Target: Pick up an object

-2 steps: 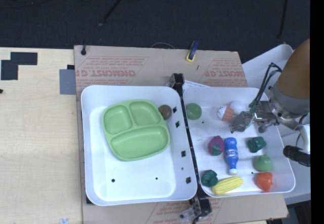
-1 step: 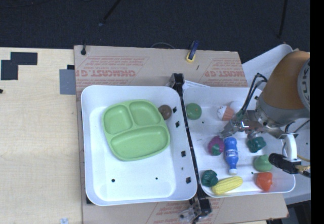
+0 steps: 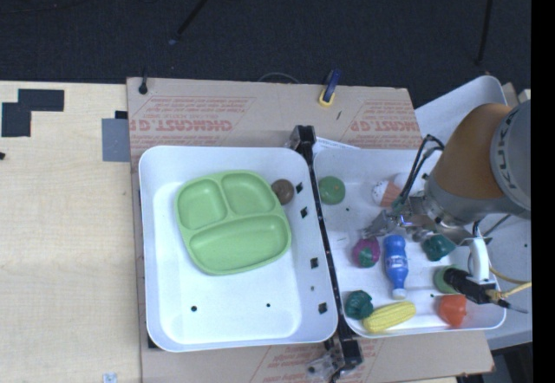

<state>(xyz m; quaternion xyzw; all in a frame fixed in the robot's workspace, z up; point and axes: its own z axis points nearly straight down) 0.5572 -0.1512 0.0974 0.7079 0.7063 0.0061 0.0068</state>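
Hand [image 3: 388,221] low in crowded right bin [image 3: 347,166] beside blue bottle [image 3: 395,262] and purple toy [image 3: 365,252] (grip state impossible to tell). Likely risk: nudging neighbours, closing on nothing.

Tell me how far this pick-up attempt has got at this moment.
Done: the gripper is down in the right bin, above the blue bottle and purple toy. In hand: nothing is visibly between its fingers. Left: grasping and lifting; the corn and the other toys lie on the bin floor.
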